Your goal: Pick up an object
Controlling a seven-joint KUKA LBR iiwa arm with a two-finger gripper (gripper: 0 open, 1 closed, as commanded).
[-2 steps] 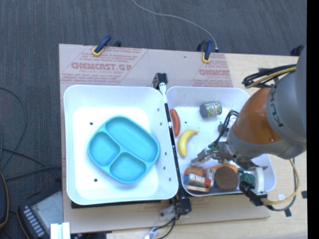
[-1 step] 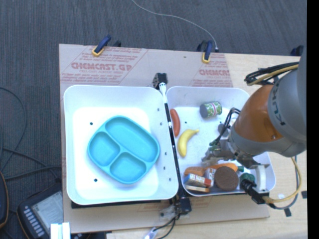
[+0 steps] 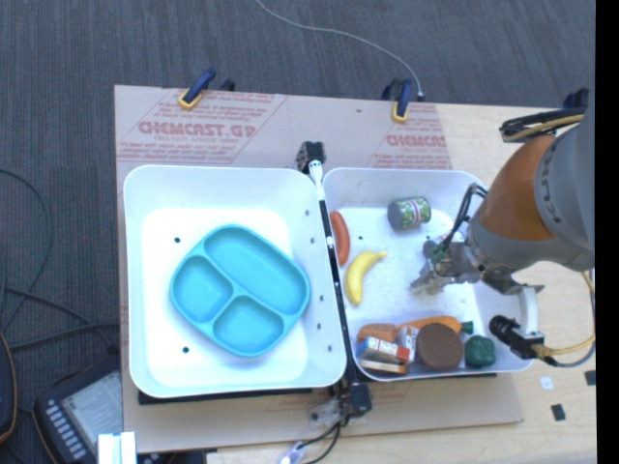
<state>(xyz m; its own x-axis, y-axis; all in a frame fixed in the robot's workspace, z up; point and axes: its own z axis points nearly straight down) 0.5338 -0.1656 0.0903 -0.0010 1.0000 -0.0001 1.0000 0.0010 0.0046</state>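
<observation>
The right bin (image 3: 379, 184) holds a yellow banana (image 3: 359, 273), a red sausage (image 3: 339, 237) along its left wall and a green can (image 3: 409, 212) near the back. Along its front lie a sandwich-like block (image 3: 384, 347), a brown round piece (image 3: 439, 346), an orange piece (image 3: 437, 324) and a dark green piece (image 3: 479, 352). My gripper (image 3: 437, 268) hangs low over the bin's right half, right of the banana and below the can. I see nothing between its fingers.
The left bin (image 3: 145, 288) carries a blue divided plate (image 3: 240, 290). Clamps (image 3: 198, 87) hold the cardboard at the back edge. A black clip (image 3: 310, 155) sits where the bins meet. Cables lie on the carpet to the left.
</observation>
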